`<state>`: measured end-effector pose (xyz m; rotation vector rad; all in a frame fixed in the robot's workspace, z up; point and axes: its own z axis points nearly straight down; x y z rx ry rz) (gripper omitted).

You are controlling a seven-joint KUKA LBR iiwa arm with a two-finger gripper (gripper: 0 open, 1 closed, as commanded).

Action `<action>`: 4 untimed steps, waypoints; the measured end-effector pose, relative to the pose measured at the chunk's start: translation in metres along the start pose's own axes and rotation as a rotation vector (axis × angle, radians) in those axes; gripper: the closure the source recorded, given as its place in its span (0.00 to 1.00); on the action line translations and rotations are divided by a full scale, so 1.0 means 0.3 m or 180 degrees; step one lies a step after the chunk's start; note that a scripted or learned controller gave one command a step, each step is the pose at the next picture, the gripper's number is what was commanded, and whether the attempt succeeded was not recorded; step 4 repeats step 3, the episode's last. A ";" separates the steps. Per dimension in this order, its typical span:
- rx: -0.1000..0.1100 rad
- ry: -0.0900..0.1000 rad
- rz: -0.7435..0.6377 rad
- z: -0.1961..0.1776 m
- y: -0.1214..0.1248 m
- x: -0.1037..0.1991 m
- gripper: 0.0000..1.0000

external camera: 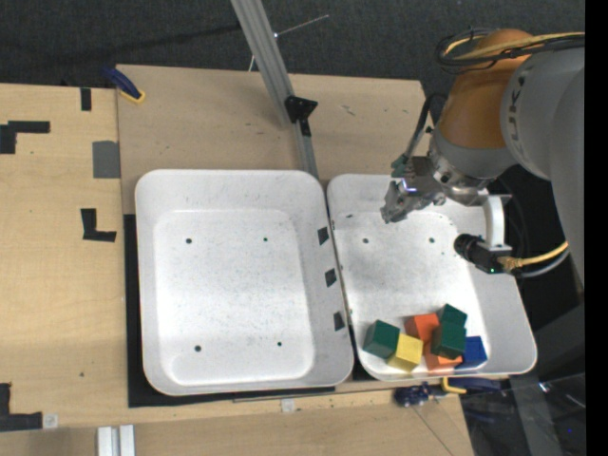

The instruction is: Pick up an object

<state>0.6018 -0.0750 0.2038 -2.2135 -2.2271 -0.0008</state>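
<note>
While the gripper [397, 207] hangs over the far end of the right bin [380, 255], we cannot tell from this slant how its jaws are set, and we see nothing between them. Well below the jaws, toward the bin's near end, we find a huddle of small blocks touching one another: a green block [382, 338], a yellow block [408, 351], an orange block [423, 328], a dark green block [452, 329] and a blue block [474, 351]. Being roughly cubic, they show us no clear long axis. Left of the jaws lies the left bin [228, 198].
</note>
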 end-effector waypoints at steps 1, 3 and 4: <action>0.0000 0.0001 -0.0003 -0.049 0.005 0.183 1.00; 0.0004 0.0001 -0.0004 -0.014 0.007 0.558 1.00; 0.0004 0.0001 -0.0004 -0.014 0.007 0.558 1.00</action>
